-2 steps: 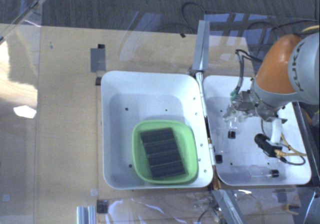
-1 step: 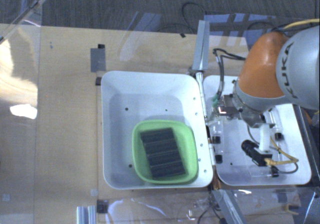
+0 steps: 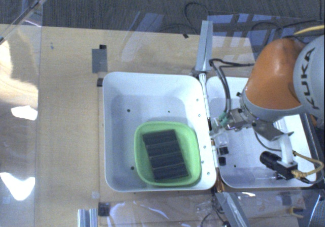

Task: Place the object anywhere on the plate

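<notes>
A green square plate (image 3: 191,142) lies in the front part of the left white bin (image 3: 122,119). On it rests a dark grey ridged block (image 3: 164,154), lying flat and slightly turned, well inside the plate's rim. My gripper (image 3: 221,128) hangs over the left side of the right bin (image 3: 244,172), close to the wall between the two bins and to the right of the plate. The orange and grey wrist (image 3: 277,78) above hides much of it. I see nothing between its fingertips.
A metal post (image 3: 204,48) rises at the back between the bins. Black cables (image 3: 223,76) loop from the wrist, and a black fitting with a yellow cable (image 3: 277,165) hangs over the right bin's front. Wooden bench top extends to the left.
</notes>
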`<state>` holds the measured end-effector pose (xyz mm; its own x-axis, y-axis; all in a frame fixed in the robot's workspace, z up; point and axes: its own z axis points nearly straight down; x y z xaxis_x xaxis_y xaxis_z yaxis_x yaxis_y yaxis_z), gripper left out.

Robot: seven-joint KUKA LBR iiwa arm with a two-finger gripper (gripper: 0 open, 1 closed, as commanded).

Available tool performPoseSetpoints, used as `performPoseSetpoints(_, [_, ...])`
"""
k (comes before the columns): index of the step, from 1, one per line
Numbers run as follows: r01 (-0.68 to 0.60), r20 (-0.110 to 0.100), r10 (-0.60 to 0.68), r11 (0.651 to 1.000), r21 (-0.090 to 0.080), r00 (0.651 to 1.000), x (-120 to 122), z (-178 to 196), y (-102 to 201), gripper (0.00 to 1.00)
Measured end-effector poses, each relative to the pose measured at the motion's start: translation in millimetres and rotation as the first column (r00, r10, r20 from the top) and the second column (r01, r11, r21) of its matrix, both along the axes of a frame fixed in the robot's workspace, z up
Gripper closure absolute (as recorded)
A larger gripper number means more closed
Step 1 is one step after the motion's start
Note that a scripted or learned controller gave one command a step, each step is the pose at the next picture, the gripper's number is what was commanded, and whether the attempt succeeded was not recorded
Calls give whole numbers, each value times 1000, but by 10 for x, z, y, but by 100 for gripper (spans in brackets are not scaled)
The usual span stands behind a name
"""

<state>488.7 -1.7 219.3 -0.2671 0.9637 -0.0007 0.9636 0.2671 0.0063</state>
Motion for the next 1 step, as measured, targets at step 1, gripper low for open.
performPoseSetpoints(1, [-162,-2,162,987,0,987,9,-349,234,100])
